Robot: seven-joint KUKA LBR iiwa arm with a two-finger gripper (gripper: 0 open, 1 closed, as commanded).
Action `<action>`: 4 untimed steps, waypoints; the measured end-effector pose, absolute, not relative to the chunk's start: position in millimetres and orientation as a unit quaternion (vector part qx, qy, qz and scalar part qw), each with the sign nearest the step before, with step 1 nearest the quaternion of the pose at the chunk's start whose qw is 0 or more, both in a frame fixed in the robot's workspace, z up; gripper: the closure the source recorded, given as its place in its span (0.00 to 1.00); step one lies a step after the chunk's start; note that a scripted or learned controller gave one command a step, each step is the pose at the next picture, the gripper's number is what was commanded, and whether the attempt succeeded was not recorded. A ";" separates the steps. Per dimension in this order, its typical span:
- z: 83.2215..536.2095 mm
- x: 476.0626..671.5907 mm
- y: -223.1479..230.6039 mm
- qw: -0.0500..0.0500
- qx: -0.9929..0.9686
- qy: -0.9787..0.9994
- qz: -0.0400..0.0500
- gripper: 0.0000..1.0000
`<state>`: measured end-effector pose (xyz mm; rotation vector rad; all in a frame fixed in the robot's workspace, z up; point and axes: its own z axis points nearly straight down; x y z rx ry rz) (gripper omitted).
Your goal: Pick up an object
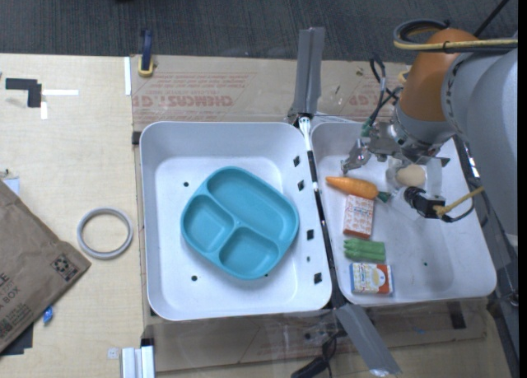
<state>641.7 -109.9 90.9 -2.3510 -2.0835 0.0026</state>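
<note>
The gripper [360, 154] hangs over the right bin [461, 269], fingers spread and holding nothing. Next, drop onto the carrot [352, 186] and squeeze.

Two white bins [156, 228], one blue plate [239, 221], one carrot [352, 186], one tape ring [104, 231]

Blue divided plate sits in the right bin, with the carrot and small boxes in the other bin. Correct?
Not quite. The camera view shows the blue divided plate in the left bin, not the right. The carrot and small boxes lie in the other, the right bin, as you said.
</note>
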 end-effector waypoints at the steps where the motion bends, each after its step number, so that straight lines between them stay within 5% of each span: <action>1: 90.0 598.9 -97.4 0.001 -0.768 -0.640 0.002 0.00; 2: 89.7 559.1 -98.1 0.002 -0.727 -0.686 0.001 0.00; 3: 89.7 559.1 -98.2 0.002 -0.727 -0.686 0.002 0.00; 4: 96.2 558.6 -99.9 0.003 -0.729 -0.685 0.003 1.00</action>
